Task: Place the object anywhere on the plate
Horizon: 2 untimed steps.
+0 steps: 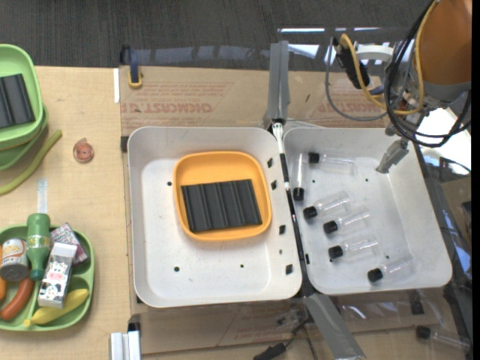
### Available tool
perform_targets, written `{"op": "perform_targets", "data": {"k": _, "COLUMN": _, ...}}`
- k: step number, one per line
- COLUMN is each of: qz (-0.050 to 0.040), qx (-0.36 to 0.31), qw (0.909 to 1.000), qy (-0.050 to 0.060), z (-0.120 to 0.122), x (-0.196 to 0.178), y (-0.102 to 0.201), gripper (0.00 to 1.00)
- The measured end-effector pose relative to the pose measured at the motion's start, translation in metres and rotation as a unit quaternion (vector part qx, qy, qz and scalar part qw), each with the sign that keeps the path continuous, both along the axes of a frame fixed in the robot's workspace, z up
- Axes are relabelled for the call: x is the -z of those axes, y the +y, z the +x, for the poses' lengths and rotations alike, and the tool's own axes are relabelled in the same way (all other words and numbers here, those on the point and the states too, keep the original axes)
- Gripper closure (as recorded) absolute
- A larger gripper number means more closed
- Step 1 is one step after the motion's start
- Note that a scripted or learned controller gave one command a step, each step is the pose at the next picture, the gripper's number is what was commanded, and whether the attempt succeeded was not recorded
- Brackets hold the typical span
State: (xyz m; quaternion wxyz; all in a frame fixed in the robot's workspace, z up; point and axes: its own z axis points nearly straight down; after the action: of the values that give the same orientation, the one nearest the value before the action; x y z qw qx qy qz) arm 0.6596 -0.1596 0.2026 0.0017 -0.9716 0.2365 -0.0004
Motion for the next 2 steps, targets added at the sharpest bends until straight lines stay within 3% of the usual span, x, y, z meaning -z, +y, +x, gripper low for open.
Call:
{"op": "perform_targets", "data": {"k": 1, "qz": 0.0, "qx": -0.139, "qw": 0.9902, "qy": -0.001, "z": 0.0, "x": 0.023, "y": -0.033, "gripper": 0.0}}
{"op": "perform_targets", "data": {"k": 2, "qz": 0.0002, "qx": -0.139, "qw": 0.9903, "qy": -0.001, "z": 0.0, "x": 0.002, "y": -0.059, "gripper": 0.0}}
